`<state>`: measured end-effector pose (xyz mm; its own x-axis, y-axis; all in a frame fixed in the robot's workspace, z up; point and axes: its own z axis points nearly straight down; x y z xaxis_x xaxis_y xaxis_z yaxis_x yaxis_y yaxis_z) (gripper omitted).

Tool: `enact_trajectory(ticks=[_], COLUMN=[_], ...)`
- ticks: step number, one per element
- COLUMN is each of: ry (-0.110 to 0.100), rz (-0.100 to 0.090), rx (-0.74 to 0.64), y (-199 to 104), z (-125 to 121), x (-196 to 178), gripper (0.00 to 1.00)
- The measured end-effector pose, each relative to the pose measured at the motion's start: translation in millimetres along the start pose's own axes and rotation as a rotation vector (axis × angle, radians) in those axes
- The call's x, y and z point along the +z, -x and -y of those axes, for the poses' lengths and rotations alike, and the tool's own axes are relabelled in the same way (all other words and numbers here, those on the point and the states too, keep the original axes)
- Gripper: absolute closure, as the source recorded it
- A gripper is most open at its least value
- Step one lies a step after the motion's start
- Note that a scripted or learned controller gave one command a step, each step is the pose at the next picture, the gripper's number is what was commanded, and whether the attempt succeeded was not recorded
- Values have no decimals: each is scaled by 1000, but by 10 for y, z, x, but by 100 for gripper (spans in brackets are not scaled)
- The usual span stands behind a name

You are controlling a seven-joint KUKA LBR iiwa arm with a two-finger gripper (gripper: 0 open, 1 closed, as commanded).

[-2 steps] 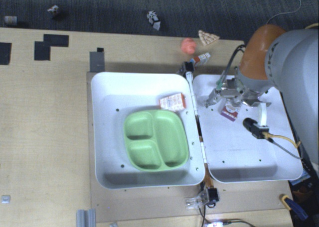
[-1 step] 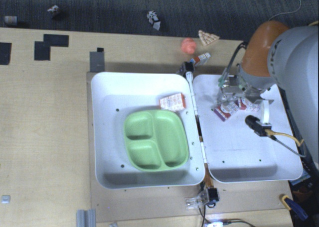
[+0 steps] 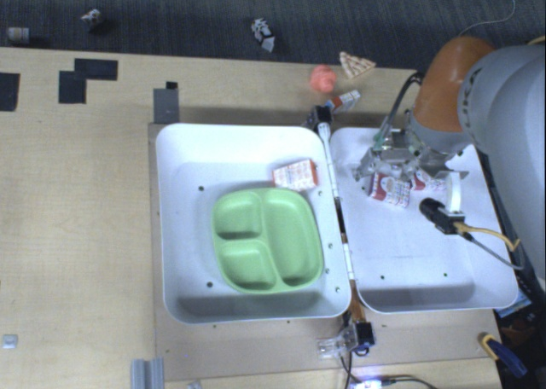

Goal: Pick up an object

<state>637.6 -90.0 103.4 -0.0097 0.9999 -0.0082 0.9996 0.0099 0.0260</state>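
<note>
In the right bin (image 3: pixel 409 276), near its far edge, lies a crumpled red and white packet (image 3: pixel 394 191). My gripper (image 3: pixel 394 165) hangs low right over it, covering its top part, and whether it touches the packet cannot be made out. The left bin (image 3: pixel 183 165) holds a green divided plate (image 3: pixel 266 238). A small red and white carton (image 3: pixel 295 175) lies just behind the plate.
On the bench behind the bins are a pink ball (image 3: pixel 322 78), a wedge-shaped toy (image 3: pixel 356 64) and a small red-capped tube (image 3: pixel 345 101). The grey arm with its orange band (image 3: pixel 448 80) covers the right bin's far right corner. The ridge between the bins (image 3: pixel 337 208) runs front to back.
</note>
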Motion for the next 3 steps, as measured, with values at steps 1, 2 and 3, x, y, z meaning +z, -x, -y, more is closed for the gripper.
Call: enact_trajectory(ticks=[1,2,3], ry=[5,5,-4], rz=[0,1,-1], rx=[-3,-4,5], y=[-5,-4,25], z=[-20,-19,30], x=[-117,-116,112], gripper=[100,0,0])
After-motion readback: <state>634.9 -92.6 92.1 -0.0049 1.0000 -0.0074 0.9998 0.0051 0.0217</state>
